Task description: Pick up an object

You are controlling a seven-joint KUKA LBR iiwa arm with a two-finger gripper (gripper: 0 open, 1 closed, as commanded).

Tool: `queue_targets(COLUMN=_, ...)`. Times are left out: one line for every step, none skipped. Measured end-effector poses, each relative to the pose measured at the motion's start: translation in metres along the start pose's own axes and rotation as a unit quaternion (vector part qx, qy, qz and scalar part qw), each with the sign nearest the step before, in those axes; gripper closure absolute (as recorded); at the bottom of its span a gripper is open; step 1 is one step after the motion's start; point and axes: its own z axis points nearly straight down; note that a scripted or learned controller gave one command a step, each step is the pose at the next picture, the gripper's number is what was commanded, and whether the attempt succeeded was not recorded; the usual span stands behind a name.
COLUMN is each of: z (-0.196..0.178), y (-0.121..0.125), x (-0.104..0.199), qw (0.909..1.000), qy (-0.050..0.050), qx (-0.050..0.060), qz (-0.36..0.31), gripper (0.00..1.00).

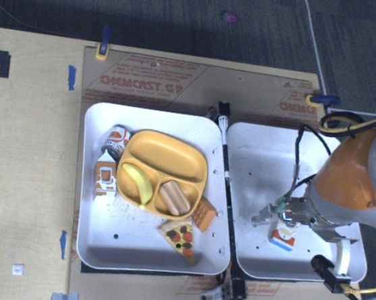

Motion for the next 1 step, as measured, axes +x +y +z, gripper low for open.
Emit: queue_targets(z=0.0001, y=0.0001, x=-0.0001, qw=1.0000, qy=0.000, qx=0.000, qz=0.000, gripper=0.00)
